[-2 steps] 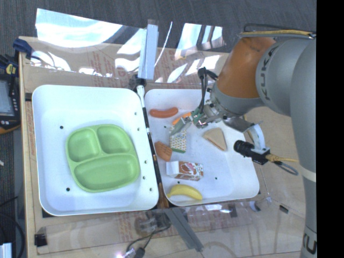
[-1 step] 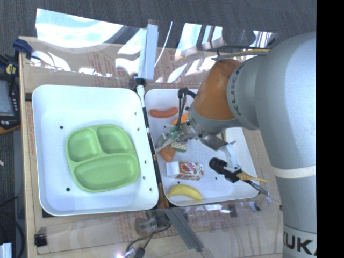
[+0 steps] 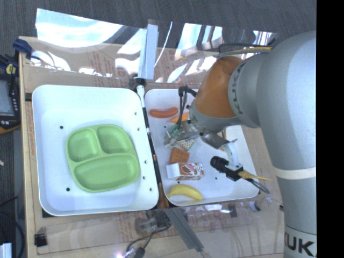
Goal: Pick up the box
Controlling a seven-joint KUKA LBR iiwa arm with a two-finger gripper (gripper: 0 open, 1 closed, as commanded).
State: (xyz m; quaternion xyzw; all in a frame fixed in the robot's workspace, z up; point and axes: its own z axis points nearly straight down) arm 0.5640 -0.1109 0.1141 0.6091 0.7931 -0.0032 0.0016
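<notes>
Box (image 3: 186,170), a small carton, lies flat near the front edge of the right bin (image 3: 159,99), between a brown slice (image 3: 179,156), maybe toast, and a banana (image 3: 185,192). It looks light, stiff and crushable, so grip its long sides gently. The gripper (image 3: 176,137) hangs just beyond the slice; I cannot tell whether it is open or closed

The bench (image 3: 80,230) carries two white bins, a left bin (image 3: 48,144) and a right bin (image 3: 215,190). There is one green plate (image 3: 102,157) with three compartments, one box (image 3: 185,170), one yellow banana (image 3: 185,192), one reddish sausage (image 3: 163,112), one orange-brown wedge (image 3: 179,156), and one small orange piece (image 3: 184,117), partly hidden.
</notes>
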